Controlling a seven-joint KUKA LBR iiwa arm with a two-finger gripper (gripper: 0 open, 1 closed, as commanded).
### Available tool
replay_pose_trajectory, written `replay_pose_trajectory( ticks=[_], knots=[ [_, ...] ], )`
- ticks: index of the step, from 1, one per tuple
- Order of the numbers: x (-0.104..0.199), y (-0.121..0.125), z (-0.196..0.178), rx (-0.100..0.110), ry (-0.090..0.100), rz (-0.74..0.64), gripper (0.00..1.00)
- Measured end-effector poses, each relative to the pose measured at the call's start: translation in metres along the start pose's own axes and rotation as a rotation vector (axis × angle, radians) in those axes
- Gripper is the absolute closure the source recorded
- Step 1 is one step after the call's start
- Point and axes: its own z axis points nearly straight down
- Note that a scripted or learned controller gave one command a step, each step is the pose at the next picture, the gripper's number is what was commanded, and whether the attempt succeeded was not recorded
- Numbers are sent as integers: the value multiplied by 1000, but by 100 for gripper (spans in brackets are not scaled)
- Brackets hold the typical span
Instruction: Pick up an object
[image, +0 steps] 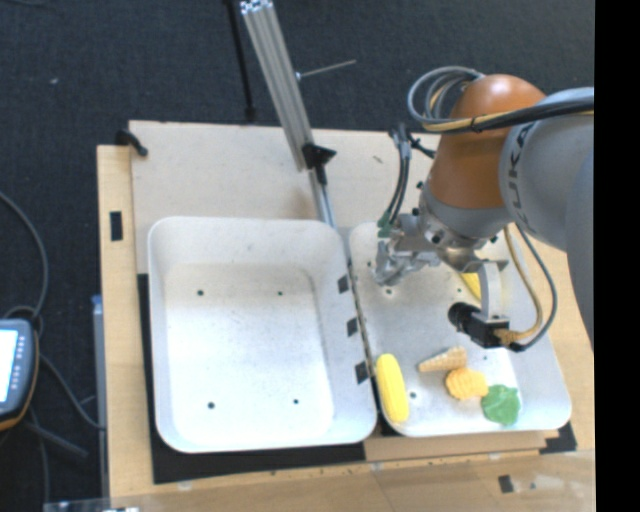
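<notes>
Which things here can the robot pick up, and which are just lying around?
For picking up:
yellow corn cob
pale cone
orange lumpy toy
green toy
yellow piece under the arm
gripper

Just lying about:
left bin
metal pole
handheld screen

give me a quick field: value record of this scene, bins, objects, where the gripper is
left bin: white, shallow
right bin: white, shallow, holds the objects
yellow corn cob: right bin, near edge, against the left wall
orange cone: right of the cob
orange-yellow piece: just below the cone
green piece: near right corner, beside the orange-yellow piece
gripper: over the far left part of the right bin, apart from the objects
</notes>
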Motion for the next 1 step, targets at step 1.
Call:
replay_pose_trajectory(
  ticks=[1],
  knots=[
    [57,-4,5,2,0,-1,100]
  ],
)
